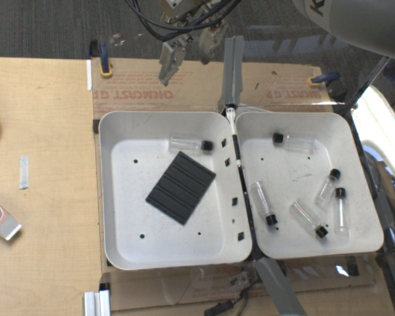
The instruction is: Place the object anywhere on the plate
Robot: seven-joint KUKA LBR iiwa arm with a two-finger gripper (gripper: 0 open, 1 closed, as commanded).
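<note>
Lowest in the frame, the front rims of the two bins meet at the centre; the left bin (pixel 112 176) holds the plate (pixel 181 187), a dark ribbed rectangle lying flat and turned at a slant, near the bin's middle. One vial (pixel 191 143), clear with a black cap, lies on its side just above the plate's upper corner, close to it but apart. The right bin (pixel 355 150) holds five more vials: one at upper left (pixel 291 141), one at lower left (pixel 264 205), and three grouped at the right (pixel 329 203).

The gripper (pixel 187 51) hangs at the upper centre of the frame, above the cardboard behind the bins, well apart from every vial. Its two fingers stand spread with nothing between them.

Step in hand, as judged: pick not yet begun; no vial is on the plate.

Next move, as judged:
1. Select a vial. The one in the left bin lies nearest the plate.
2. Bring the gripper down the frame over it and align the fingers across its short axis.
3. Descend and close on the body, not the cap; a round vial may roll.
</note>
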